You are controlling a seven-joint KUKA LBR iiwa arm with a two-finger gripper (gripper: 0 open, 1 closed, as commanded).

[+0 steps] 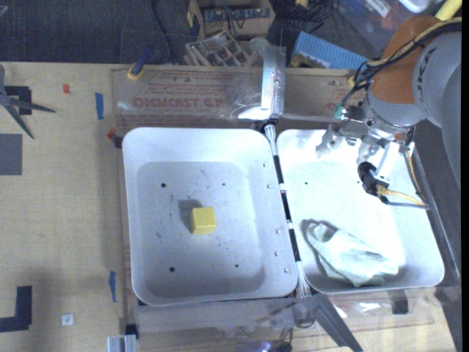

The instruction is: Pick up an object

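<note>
**Two candidates lying in two bins, arm hanging at upper right**

Camera view, upper right of the frame: grey KUKA arm with orange band [410, 64] reaching in over the far edge of the right-hand shallow white bin [432, 266]. Two-finger gripper [350, 144] hanging above that bin's upper part, carrying nothing visible; impossible to tell from this slant how wide it stands.

Camera view, lower right: crumpled white cloth-like wad [352, 254] lying in the right bin's near half, well apart from the gripper. Probably soft and very light, folding rather than resisting; likely to sag and slip free if pinched at a thin edge. Best taken at the thick bunched middle, pinching down into the folds.

Camera view, centre left: small yellow cube-shaped block [204, 220] sitting alone near the middle of the left-hand shallow white bin [139, 152], casting a short shadow to its upper left. Looking light and stiff, perhaps foam or plastic, with flat parallel faces. Sitting slightly turned, so calling for jaws squared to two opposite side faces, closing across the middle of the block.

Nothing lifted yet.
</note>
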